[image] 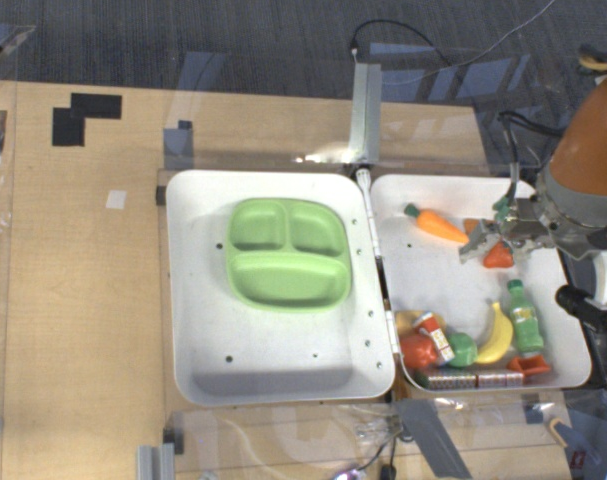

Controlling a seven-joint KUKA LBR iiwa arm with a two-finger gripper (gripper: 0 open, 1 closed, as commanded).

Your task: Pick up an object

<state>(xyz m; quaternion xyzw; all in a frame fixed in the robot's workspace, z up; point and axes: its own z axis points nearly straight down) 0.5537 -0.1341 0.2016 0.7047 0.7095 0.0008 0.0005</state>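
Camera view: gripper [495, 240] low at right bin's [388, 268] far right edge, fingers apparently closed around small red-orange piece [498, 257], though grip unconfirmed; likely light, rigid, smooth plastic, best pinched across its middle.

Evenly and brightly lit from above, with soft shadow pooled inside the near wall of the left bin [273, 393], pale glare streaks across the bench [73, 298] at far left and near edge, slightly soft focus throughout.
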